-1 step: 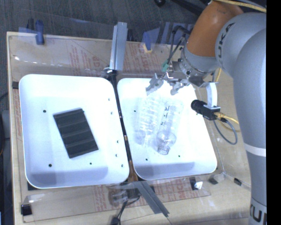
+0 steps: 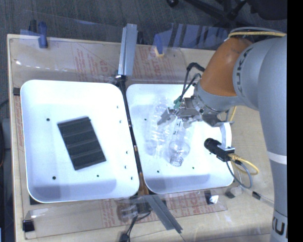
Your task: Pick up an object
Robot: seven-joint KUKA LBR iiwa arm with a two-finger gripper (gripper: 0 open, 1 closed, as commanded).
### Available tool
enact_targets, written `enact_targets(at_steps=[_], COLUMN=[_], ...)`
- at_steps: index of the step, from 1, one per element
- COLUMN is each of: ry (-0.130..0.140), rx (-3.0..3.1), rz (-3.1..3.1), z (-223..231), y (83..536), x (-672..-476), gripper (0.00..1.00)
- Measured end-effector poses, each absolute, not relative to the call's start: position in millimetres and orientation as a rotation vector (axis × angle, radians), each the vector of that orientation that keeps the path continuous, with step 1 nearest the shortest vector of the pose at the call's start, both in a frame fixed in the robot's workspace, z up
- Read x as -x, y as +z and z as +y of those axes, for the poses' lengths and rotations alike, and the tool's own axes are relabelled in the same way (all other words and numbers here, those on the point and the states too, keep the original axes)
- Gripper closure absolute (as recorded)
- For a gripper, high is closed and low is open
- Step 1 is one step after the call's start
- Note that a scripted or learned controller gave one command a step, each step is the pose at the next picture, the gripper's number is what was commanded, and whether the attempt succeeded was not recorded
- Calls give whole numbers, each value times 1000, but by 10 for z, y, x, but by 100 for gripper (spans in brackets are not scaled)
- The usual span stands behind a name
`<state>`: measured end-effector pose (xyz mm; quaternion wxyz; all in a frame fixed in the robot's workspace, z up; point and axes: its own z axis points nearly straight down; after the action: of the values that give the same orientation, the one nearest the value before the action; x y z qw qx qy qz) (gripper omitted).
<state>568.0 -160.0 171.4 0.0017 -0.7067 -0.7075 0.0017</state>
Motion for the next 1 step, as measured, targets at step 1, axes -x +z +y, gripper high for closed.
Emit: enact_targets(at_steps=[1], ry=[0], rx=[2014], rz=[-2413], z=[-1746], y=[2658], x=[-5754], gripper=[0])
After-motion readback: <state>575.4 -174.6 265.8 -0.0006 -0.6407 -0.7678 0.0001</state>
